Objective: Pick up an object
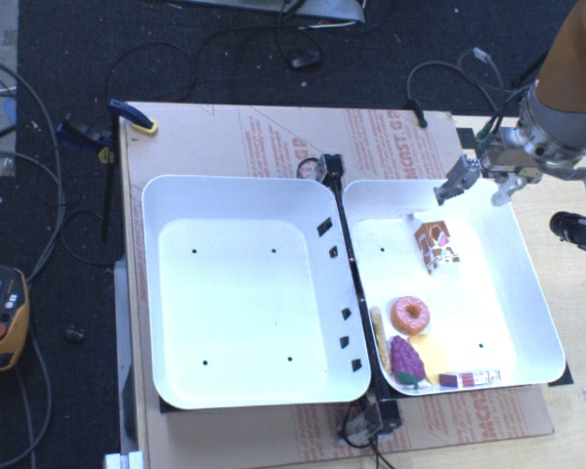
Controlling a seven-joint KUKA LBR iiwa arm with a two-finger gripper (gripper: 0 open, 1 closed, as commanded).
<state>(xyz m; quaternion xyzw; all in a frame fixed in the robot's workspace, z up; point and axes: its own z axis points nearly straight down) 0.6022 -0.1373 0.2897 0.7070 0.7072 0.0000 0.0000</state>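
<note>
A small bar (470, 378) lies at the bottom of the right bin (527, 291), near grapes (406, 358) and a donut (410, 315). At the upper right, the fingers (456, 181) are spread wide, pinching nothing.

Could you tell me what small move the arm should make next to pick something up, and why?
Probably a short move toward the near side of the right bin and down: the gripper hovers open over the bin's far edge, holding nothing, and the small brown and white carton lies nearest, apart from the other toys.
</note>
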